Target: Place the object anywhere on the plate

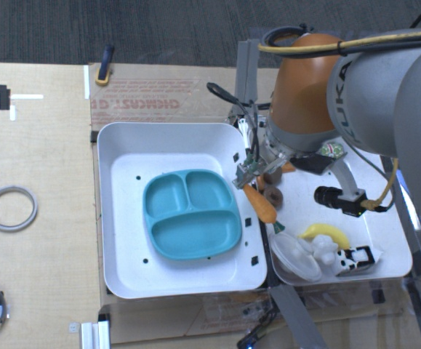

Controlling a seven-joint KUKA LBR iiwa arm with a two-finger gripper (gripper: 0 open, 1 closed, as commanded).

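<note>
Carrot (260, 203) just below fingers (252, 167), seemingly untouched, finger spread unclear, blue plate (193, 214) beside it in left bin (115, 217)

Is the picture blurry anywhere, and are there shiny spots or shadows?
Camera view: the blue plate and left bin are sharp and evenly lit; soft shadow lies under the arm across the right bin; the orange band shows a faint sheen; the hand looks cluttered and hard to read.

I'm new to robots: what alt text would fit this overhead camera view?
A grey-and-orange robot arm lowers its pincer beside a toy carrot at the right bin's edge. A blue divided plate sits in the left bin.
</note>
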